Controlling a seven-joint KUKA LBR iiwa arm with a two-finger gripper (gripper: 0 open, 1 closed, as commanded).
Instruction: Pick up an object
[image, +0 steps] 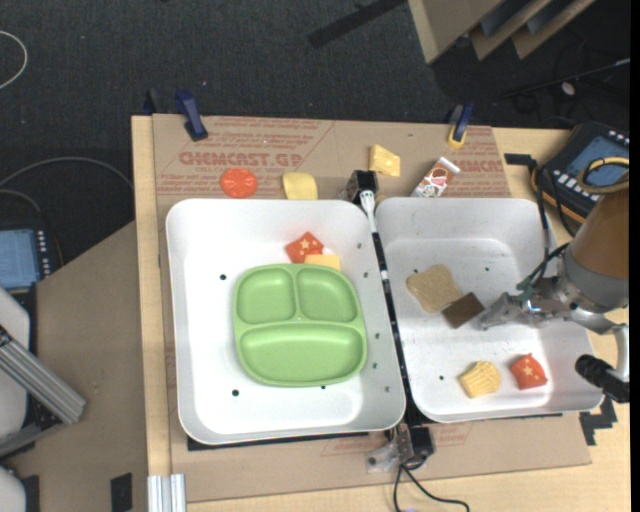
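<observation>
Two white bins lie side by side below me, and I reach into the right bin (470, 215) from its right edge. My gripper (497, 314) hangs low over that bin, just beside a dark brown block (463, 310) that touches a tan slice (433, 286); whether its tip meets the block I cannot tell, nor how it is set. Nearer the front rim sit a yellow piece (480, 378) and a red piece (529, 371), apart from each other. The left bin (195, 300) holds a green divided plate (298, 325), with a small red item (304, 246) and a yellow one (322, 262) at its far edge.
</observation>
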